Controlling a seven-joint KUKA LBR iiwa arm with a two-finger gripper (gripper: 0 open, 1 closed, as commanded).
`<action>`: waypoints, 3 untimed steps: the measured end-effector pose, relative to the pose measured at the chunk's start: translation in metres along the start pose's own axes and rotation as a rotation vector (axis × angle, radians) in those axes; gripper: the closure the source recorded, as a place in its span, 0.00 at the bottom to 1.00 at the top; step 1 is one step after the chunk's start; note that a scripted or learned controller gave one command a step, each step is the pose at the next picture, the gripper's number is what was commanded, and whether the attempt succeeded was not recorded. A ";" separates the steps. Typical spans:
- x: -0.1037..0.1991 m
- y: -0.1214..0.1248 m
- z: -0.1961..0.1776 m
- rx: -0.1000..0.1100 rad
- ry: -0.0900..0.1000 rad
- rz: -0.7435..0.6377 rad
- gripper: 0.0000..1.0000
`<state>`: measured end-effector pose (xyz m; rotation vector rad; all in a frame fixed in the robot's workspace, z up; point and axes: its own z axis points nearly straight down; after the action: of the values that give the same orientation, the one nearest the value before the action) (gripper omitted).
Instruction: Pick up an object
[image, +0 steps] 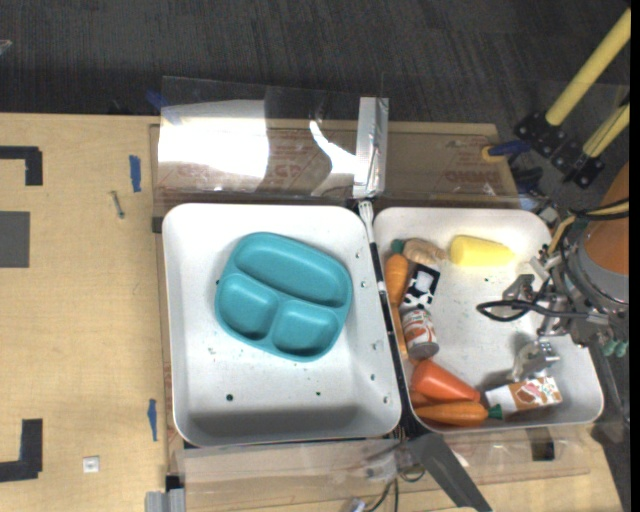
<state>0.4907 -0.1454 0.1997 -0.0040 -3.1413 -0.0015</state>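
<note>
Hand low over right bin, grip state unclear; carrots, small bottle, yellow block nearby.

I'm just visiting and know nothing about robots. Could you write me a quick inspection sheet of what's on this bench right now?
Surface: wooden bench bearing a left bin and a right bin.
Job's things: teal tray in the left bin; in the right bin a yellow block, carrots, two small bottles.
Clutter: clear plastic sheet behind the bins.
Grippers: gripper over the right bin's right side; nothing seen between its fingers.
Cables: thin ones by the wrist.
Surroundings: dark floor, yellow poles.
</note>
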 end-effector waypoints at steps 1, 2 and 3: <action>0.002 -0.055 0.084 0.007 -0.018 -0.250 0.00; -0.003 -0.077 0.080 0.005 -0.012 -0.569 0.00; -0.005 -0.078 0.094 0.013 -0.010 -0.640 0.00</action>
<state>0.4955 -0.2236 0.1059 0.9876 -2.9927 0.0186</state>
